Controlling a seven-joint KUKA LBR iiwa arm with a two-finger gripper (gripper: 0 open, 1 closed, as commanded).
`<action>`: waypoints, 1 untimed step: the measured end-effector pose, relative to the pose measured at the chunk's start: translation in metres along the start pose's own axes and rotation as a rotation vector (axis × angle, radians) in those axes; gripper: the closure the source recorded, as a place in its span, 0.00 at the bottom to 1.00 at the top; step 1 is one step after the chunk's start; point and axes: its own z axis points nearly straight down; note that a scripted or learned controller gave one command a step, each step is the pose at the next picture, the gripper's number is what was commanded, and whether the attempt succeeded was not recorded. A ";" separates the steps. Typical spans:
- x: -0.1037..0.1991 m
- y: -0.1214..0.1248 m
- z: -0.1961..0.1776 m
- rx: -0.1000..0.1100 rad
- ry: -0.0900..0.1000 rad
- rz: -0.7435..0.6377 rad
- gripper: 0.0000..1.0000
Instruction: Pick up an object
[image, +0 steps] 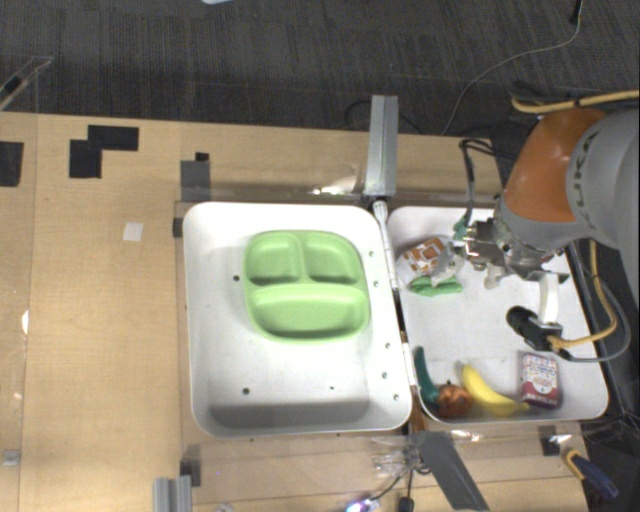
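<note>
1. At the near edge of the right bin (470, 325) lies a row of things: a dark green piece (423, 371) against the left wall, a red fruit (454, 400) just beside it, and a banana (490, 392) touching the fruit and curving toward the right.
2. Just right of the banana's tip, a small box (539, 377) with a red and purple face stands in the near right corner.
3. The middle of that bin's floor is bare white.
4. Farther back, toward the left wall, a flat green thing (437, 287) lies just this side of a crumpled packet (425, 256) (orange, brown and white; its print is too small to read).
5. The gripper (475, 252) hangs low just right of the packet, near it and the green thing; whether it touches either, and whether it is apart or together, I cannot tell. Nothing is seen held in it.
6. The grey arm (560, 190) with its orange band comes in from the right over the far right corner.
7. In the left bin (215, 300), a green plate (305, 283) with three compartments lies flat near the middle, toward the far side.
8. Both bins sit on a pale wooden bench (90, 300).
</note>
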 end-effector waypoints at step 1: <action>0.000 -0.020 0.057 -0.015 -0.001 -0.268 0.00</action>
